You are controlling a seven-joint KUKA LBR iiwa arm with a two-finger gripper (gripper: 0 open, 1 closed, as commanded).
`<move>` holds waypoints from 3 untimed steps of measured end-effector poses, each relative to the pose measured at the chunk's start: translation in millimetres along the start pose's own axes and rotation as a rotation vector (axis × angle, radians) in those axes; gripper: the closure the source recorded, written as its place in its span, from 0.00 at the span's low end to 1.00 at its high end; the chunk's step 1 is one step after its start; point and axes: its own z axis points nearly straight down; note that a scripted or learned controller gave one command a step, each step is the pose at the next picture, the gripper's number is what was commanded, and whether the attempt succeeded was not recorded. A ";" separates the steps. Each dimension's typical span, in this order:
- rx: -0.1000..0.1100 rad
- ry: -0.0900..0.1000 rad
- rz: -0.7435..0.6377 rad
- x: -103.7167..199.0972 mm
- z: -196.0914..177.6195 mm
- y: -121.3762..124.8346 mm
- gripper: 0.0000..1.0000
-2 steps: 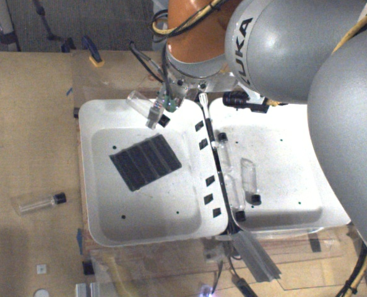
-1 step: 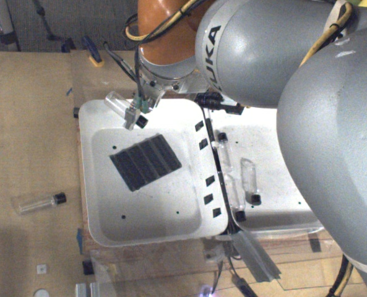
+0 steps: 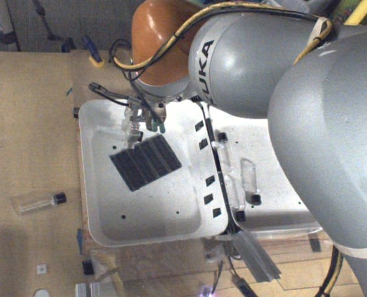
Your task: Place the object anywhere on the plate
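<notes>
the end effector (image 3: 135,130) hovered over the left bin (image 3: 96,215), just above the dark ribbed plate (image 3: 146,162); whether it pinched anything i cannot tell. a clear vial (image 3: 249,179) lay in the right bin (image 3: 276,212).

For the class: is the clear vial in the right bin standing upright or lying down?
Lying down: the clear vial rests lengthwise on the right bin floor, its dark cap toward the camera.

A single fixed camera looks down at a slant on the two shallow white plastic bins (image 3: 93,184) on the tan wooden bench (image 3: 28,135), close enough that the large grey arm (image 3: 307,116) entering from the right covers much of the right bin
</notes>
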 end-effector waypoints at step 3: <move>-0.002 -0.005 -0.791 33.4 24.3 -8.2 1.00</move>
